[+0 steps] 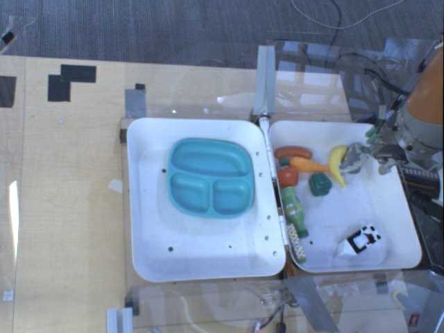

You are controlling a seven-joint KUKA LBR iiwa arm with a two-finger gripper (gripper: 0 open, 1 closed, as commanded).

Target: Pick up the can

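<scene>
The grey two-finger gripper (pixel 352 158) hangs just beside the yellow plastic banana (pixel 338 164), on its arm side; whether it is open or closed cannot be told. The small dark-green can (pixel 320 184) stands on the banana's other side, close by its lower tip, seemingly upright though too small to be sure; so the banana lies between gripper and can. An orange toy carrot (pixel 309 164) crowds the can beyond the banana; bare floor of the right white bin (pixel 406 207) below the banana leaves approach room.

A turquoise tray (pixel 211 177), yellow banana (pixel 337 163), orange carrot (pixel 308 164), dark green can (pixel 320 184), black-and-white patterned block (pixel 363 240).
</scene>
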